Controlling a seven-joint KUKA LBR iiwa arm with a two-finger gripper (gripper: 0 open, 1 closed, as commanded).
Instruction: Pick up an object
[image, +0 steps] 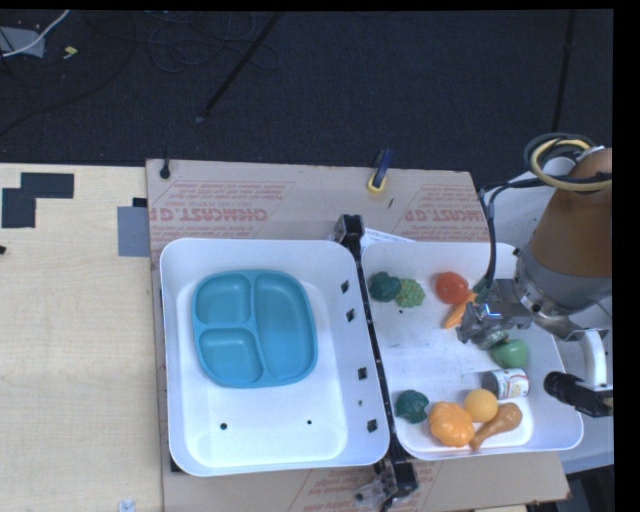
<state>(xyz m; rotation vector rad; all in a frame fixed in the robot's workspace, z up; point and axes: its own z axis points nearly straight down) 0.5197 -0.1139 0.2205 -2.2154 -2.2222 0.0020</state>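
Note:
My gripper (484, 322) hangs low over the right bin (420, 352), near its right side. Just left of it lie a red tomato (451, 287) and an orange carrot piece (455, 315). A green round fruit (511, 353) sits right below the gripper. Further toward the front are a small white can (507, 383), a yellow lemon (481, 404), an orange pepper (450, 424), a tan gourd (497, 424) and a dark green piece (411, 405). Two green broccoli pieces (395, 290) lie at the bin's back left. I see nothing between the fingers.
The left bin (200, 420) holds a blue divided plate (254, 328). A black clip divider (362, 340) runs between the bins. The arm's body (570, 250) covers the right bin's far right corner. A yellow and blue clamp (380, 172) sits on the cardboard behind.

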